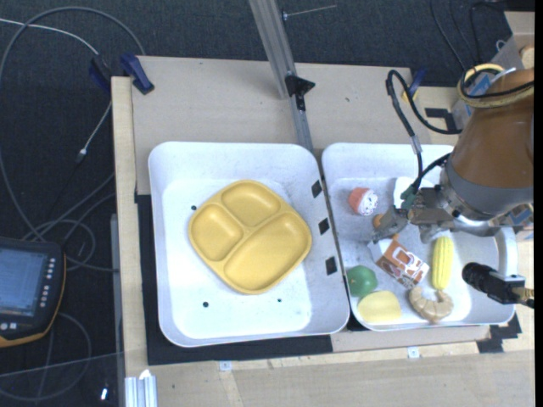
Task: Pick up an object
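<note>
- Nearest the camera, along the front rim of the right bin (pixel 501 316): a yellow lemon-like piece (pixel 379 307), a green round fruit (pixel 361 279) just behind it, and a tan pastry-like piece (pixel 431 303) to its right.
- Slightly deeper in that bin: an upright corn cob (pixel 441 262) and an orange-and-white packet (pixel 402 261) just left of it.
- Above the packet, the claw (pixel 395 221), dark and reaching in from the right; impossible to tell whether apart or together, and nothing visibly clamped.
- Left of the claw, a small red-and-white toy (pixel 363 200) lying alone on the bin floor.
- Left of the right bin, touching it rim to rim: the left bin (pixel 174 312), bearing a yellow three-compartment plate (pixel 249 236).
- Beneath both bins: a pale wooden surface (pixel 212 100), with a blue clamp (pixel 136 72) at its far left corner and a metal pole (pixel 270 24) rising from behind the bins.
- Beyond and left of the surface: dark carpeted floor (pixel 51 159) strewn with grey cables (pixel 51 24), and a teach pendant (pixel 25 291) with a lit screen.
</note>
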